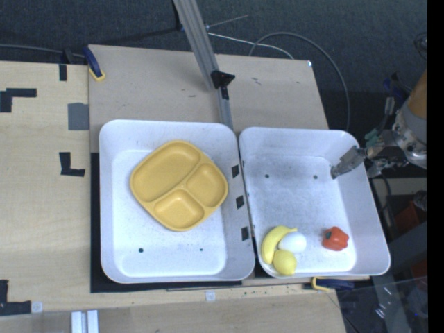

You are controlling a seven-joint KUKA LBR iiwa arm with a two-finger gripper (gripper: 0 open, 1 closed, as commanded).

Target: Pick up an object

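At the right edge of the frame, the gripper (345, 164) hovers over the right bin's (305, 144) upper rim; whether its jaws are clenched, I cannot tell. The red pepper (335, 238) lies well below them, near the banana (275, 240) and egg (293, 242).

right bin (305, 139) floor mostly open, banana (274, 239), egg (293, 242), red pepper (336, 238) crowd near edge (front)

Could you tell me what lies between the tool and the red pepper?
In the camera view, bare speckled floor of the right bin separates the tool from the red pepper.
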